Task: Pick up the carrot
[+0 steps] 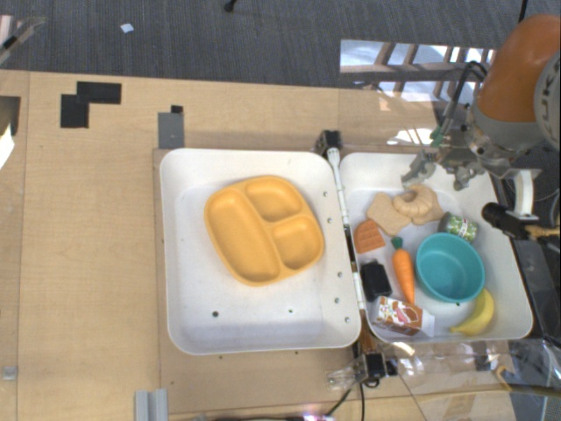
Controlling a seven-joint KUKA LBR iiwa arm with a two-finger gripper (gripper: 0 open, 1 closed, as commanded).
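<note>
- the carrot [402,273] lies in the right bin [519,316], roughly lengthwise, green top toward the far side, orange tip toward the near side.
- the gripper [440,167] hangs over the far part of that bin, above a tan bread-like piece [403,207] and well apart from the carrot.
- its fingers look spread apart with nothing between them; the carrot is not held.
- risk, crowding: the carrot sits just beside the teal bowl [450,268] on one side and a black block [376,280] on the other. a finger coming down could land on the bowl rim or the block instead of the bin floor.
- risk, wrong target: the orange wedge [369,236] near the carrot top is similar in colour and could be taken by mistake.
- risk, slip: the carrot tapers, so a close near the tip would likely squeeze it out. a grasp across the thick middle looks safer.
- risk, drag: the juice carton [398,316] lies near the tip and could be nudged.
</note>
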